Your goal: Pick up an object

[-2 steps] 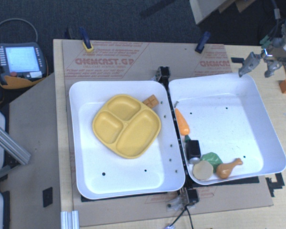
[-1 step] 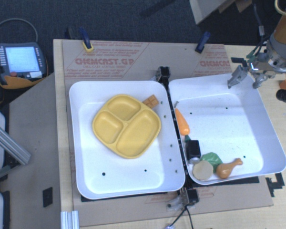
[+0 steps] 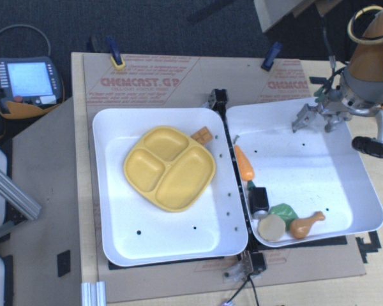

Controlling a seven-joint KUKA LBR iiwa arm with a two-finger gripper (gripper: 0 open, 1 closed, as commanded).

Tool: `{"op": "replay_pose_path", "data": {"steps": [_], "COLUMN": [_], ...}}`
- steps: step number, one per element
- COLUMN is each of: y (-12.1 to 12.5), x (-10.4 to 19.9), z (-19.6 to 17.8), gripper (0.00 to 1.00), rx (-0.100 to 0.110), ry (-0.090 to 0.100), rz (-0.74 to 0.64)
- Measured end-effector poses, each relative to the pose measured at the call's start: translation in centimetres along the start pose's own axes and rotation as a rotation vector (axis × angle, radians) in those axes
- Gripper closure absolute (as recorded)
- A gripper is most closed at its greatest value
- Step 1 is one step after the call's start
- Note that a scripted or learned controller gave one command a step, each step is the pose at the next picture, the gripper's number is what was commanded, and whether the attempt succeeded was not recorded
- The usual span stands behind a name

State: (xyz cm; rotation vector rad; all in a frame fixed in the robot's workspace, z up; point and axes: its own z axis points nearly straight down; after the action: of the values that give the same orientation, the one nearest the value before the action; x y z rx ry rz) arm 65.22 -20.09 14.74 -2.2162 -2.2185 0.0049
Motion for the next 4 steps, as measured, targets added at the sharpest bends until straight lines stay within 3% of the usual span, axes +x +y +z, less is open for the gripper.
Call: {"op": "replay_pose_path", "data": {"steps": [1, 2, 4], "y": [-0.2, -0.2, 0.3], "x": [-0.1, -0.3, 0.6], "z": [3.9, 3.1, -6.0], "gripper": [0.0, 1.0, 1.0], "rx": [-0.015, -0.017, -0.012], "ry": [-0.002, -0.006, -0.004], "rz": [-0.003, -0.001, 0.0]}}
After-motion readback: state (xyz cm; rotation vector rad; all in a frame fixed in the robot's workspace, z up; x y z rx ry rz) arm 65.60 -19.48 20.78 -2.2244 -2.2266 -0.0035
